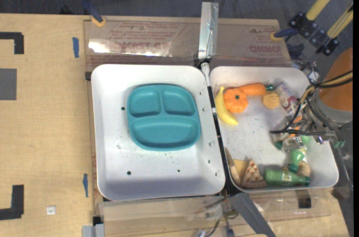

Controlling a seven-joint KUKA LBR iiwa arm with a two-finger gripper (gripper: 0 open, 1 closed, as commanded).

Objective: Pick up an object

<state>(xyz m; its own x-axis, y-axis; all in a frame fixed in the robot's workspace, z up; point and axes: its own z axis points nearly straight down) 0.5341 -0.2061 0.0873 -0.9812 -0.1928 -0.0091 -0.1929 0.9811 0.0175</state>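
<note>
From my console I can't tell the gripper's [293, 135] state — it's a dark tangle low over the right bin [255, 140]. A green bottle [286, 176] lies just below it, a pizza slice [251, 172] beside that. Farther off: orange pumpkin [235, 100], banana [224, 111], carrot [253, 89]. The left bin [112, 157] holds a teal divided plate [163, 116].

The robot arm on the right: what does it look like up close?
The arm comes in at the right edge, showing an orange band above a grey metal ring. Thin cables, yellow among them, run along it to a dark, spindly gripper below.
</note>
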